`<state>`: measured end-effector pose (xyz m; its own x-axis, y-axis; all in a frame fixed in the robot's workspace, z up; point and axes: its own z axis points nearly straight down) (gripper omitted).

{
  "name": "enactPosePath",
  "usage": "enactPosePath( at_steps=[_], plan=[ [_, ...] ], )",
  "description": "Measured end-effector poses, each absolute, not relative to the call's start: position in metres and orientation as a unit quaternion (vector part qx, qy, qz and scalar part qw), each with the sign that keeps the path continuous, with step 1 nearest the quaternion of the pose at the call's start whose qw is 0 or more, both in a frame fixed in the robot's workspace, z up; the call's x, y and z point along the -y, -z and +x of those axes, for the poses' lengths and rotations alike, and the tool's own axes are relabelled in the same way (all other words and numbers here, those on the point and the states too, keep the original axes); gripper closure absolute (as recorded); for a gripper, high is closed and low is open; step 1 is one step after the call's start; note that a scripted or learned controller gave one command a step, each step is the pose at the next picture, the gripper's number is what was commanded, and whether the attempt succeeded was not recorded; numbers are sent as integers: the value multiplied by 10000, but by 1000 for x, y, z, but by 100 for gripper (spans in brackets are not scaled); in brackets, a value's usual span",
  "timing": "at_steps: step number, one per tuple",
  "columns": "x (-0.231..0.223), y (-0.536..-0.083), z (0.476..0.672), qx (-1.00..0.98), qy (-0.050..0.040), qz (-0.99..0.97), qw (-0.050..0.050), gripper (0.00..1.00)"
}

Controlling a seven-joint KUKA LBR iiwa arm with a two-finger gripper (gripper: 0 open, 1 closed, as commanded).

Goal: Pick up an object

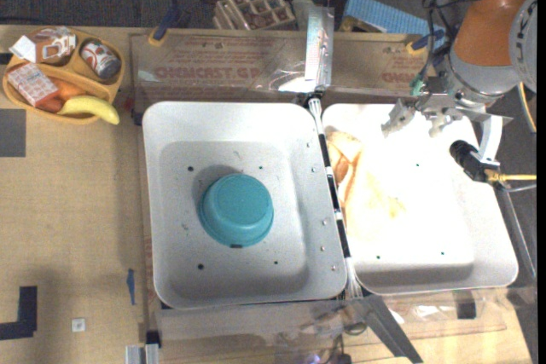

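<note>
Two white bins side by side, with the arm poised over the right one.

One teal bowl (pixel 237 210), round and smooth, lies upside down near the centre of the left bin (pixel 171 132), its flat base facing up and a darker rim showing along its lower edge. The right bin (pixel 478 260) holds a pale yellow-orange object (pixel 344 156) against its left wall, washed out by glare and hard to identify. The gripper (pixel 418 117) hangs above the far edge of the right bin, its fingers spread apart with nothing between them, well apart from the bowl.
</note>
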<state>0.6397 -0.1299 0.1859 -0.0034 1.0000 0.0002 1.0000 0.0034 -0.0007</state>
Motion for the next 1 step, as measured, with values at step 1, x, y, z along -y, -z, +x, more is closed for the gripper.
enactPosePath(
  at_steps=[1],
  plan=[
    [114, -95, 604, 7178, 13, -6962, -21, 0]
  ],
)
